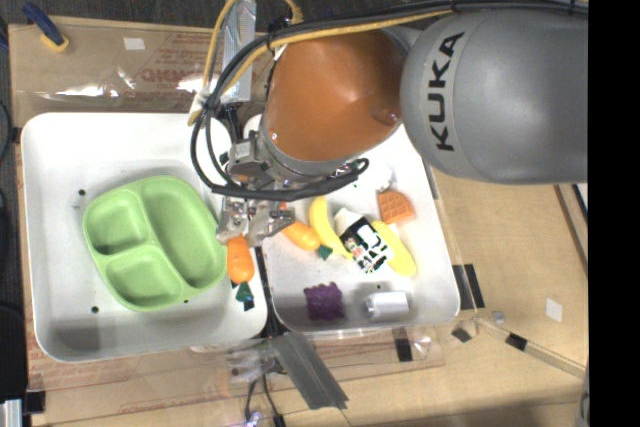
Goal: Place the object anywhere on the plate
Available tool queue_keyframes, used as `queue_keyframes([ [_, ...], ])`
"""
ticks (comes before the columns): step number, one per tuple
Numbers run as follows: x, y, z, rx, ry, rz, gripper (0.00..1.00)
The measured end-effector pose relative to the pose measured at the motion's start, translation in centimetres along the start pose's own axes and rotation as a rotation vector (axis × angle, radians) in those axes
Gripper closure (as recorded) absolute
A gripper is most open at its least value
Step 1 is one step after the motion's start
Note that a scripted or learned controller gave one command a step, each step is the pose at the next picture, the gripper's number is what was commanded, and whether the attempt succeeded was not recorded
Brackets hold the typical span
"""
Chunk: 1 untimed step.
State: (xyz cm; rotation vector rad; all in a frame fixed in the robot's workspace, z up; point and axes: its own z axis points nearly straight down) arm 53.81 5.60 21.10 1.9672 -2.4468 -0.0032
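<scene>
Hovering gripper (250, 220) over carrot (239, 260) at the bins' shared edge; grip state unclear; green plate (152, 240) unfilled, placement pending.

Right bin, non-task items
Banana (385, 250), purple grapes (322, 300), white cylinder (386, 304), orange waffle piece (397, 207); blue clip (44, 27) at desk corner

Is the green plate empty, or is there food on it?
Empty. All three compartments of the green plate show bare green. The carrot is beside its right edge, by the gripper.
</scene>
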Motion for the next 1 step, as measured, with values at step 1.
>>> queue_keyframes([
  [1,-0.01,0.00,-0.01,0.000,0.000,0.000,0.00],
])
